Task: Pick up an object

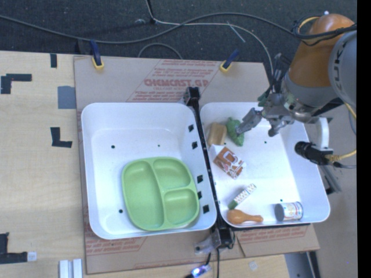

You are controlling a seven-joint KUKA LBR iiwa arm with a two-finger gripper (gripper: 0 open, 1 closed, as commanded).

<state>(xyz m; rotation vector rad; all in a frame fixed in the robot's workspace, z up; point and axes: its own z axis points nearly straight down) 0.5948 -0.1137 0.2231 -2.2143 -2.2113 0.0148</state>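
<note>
Over the far edge of the right bin (313, 204) hangs the gripper (259, 122), its two fingers spread apart and holding nothing, one fingertip just beside a green toy (235, 130). Six objects lie in this bin: the green toy and a tan block (217, 134) near the far left corner, one orange-white packet (228, 161), one white tube (243, 195) with unreadable writing, one orange pear-shaped toy (244, 216) and one small can (289, 211) at the near edge. One green divided plate (160, 193) lies in the left bin (95, 155). Red writing on the cardboard (168, 81) is too blurred to read
</note>
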